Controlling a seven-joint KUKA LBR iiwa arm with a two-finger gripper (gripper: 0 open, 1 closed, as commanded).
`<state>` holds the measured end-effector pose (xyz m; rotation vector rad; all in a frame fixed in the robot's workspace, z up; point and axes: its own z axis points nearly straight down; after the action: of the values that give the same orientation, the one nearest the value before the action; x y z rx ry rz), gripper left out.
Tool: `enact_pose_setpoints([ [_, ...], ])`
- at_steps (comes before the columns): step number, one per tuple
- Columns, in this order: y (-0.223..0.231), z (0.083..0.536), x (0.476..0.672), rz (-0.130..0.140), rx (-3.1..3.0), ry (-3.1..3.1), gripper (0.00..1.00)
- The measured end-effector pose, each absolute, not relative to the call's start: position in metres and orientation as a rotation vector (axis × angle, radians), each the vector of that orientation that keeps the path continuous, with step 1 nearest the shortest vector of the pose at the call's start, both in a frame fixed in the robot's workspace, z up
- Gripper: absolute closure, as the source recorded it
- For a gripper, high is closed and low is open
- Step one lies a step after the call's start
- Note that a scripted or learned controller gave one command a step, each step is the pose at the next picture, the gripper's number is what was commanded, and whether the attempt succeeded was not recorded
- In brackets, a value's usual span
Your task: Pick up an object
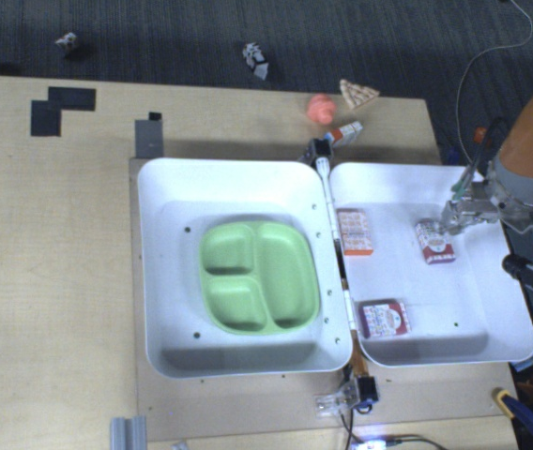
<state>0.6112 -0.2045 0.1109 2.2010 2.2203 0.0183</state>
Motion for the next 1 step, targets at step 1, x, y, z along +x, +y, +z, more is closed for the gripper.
enact_pose_setpoints([
  [1, -0.2044, 0.1108, 0.6111, 0.018, 2.201, 2.221, 0.00],
])
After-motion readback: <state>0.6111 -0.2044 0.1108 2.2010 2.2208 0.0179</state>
